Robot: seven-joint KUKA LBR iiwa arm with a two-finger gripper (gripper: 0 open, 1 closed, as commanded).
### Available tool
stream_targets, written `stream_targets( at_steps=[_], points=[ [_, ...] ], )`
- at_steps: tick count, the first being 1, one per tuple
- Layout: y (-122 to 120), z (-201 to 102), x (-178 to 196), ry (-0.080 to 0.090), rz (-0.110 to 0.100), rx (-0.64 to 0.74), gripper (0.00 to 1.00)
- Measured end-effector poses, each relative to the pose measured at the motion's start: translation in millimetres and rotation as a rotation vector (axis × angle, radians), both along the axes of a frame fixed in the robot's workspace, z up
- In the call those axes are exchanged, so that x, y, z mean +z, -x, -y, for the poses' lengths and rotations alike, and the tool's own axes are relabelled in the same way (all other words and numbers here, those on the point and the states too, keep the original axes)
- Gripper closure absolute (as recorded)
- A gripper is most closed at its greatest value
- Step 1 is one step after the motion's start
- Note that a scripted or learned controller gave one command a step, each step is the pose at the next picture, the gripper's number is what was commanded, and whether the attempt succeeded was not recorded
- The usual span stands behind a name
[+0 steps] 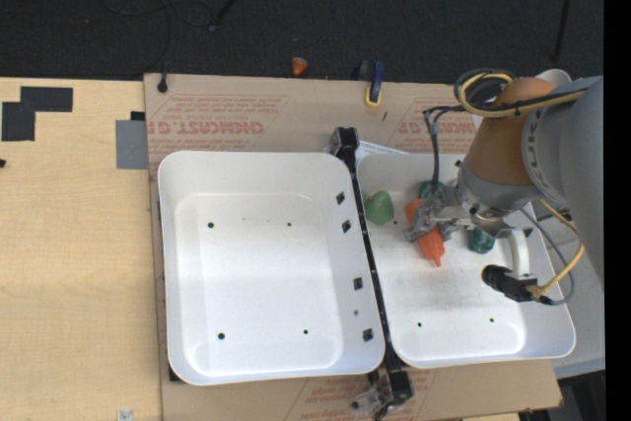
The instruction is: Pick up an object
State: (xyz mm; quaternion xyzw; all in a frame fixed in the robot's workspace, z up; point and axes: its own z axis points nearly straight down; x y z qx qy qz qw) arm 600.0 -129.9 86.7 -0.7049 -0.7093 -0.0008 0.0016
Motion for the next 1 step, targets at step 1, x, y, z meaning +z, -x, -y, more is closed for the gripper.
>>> stream_targets(
  at_steps=[1],
  points=[
    [-36.6,-46.5,135.8,0.003,0.016,0.001,1.0]
  ],
)
